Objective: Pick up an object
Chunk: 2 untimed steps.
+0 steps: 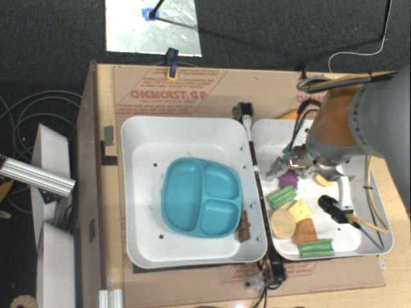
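Teal divided plate (202,197) sits in L white bin (138,146), w/ a small brown piece (244,226) by its R rim. Cardboard sheet (167,92) covers tabletop; foil square (153,18) lies beyond.

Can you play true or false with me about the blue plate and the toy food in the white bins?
1. The blue plate lies in the left bin. True.
2. The toy food is piled on the blue plate. False: the toy food sits in the right bin.
3. A purple piece lies just above a green piece. True.
4. The arm reaches over the left bin. False: it is over the right bin.
5. The blue plate has one single hollow. False: it has three sections.
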Motion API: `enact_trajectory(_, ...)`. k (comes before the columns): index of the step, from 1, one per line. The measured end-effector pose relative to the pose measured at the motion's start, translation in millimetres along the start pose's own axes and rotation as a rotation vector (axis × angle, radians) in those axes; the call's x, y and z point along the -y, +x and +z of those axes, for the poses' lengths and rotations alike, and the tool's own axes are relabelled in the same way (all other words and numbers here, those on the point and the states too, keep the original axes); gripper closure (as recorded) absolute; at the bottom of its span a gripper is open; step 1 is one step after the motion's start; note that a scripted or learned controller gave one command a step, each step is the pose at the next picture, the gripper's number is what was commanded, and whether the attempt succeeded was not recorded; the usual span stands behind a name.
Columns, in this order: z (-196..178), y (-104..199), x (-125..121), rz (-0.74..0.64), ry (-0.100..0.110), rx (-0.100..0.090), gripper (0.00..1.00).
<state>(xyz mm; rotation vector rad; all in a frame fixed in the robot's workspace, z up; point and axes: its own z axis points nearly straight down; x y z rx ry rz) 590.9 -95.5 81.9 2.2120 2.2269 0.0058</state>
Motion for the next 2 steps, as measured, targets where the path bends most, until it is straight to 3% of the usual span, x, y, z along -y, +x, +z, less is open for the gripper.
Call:
enact_trajectory(1,-13.5,-1.2,1.0,0.003,0.001,0.001,1.00)
enact_trajectory(2,-107.0,72.2,19.2,-0.003,0.000,-0.001,1.00)
